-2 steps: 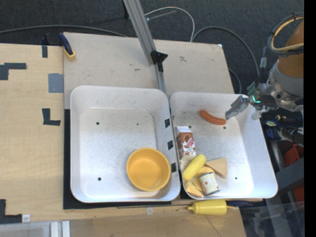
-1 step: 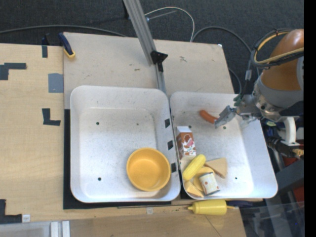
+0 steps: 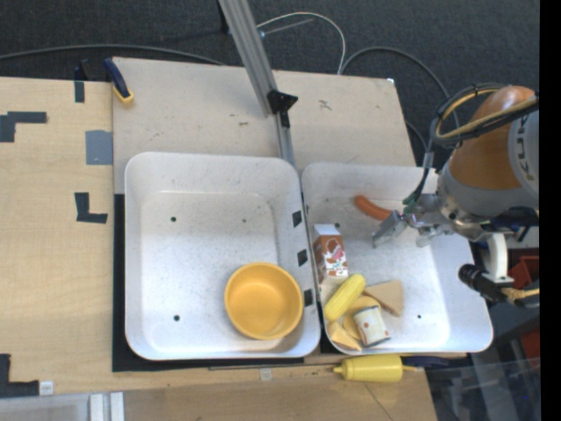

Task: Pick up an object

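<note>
Gripper hangs over right bin, fingers spread apart, nothing between them, tips just beside orange carrot-like piece near bin's back wall. Desk carries two white bins side by side. Left bin: one yellow bowl upright at front right corner. Right bin: clutter bunched at front left, namely small brown-and-white carton against the left wall, yellow corn-shaped piece just below it, tan wedge touching the corn, small can on its side in front. Yellow bottle lies on desk just outside right bin's front rim. Arm enters from right, wrist bent toward bin centre.
</note>
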{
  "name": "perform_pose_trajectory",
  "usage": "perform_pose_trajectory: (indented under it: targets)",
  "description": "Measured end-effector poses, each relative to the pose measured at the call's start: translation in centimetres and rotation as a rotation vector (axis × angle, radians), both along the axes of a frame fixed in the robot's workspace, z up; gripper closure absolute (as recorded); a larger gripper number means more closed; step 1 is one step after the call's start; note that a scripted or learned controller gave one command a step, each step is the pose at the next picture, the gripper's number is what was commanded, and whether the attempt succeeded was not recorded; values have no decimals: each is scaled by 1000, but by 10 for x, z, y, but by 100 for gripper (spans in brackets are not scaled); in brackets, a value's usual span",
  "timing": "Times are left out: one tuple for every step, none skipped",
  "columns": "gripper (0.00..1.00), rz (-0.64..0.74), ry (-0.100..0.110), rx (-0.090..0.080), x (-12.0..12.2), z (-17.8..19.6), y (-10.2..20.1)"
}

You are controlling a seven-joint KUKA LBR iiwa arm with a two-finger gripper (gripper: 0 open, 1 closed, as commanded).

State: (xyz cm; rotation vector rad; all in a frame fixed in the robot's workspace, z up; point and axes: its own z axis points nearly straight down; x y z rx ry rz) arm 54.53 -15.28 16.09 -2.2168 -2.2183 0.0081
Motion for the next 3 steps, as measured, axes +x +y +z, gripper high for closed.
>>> perform_pose_trajectory:
  targets:
    - [0,0,-1,0,-2,-45,-5]
    - [100,2,-4,0,-1,-33,-4]
    - [100,1,-9,-1,3,10,-6]
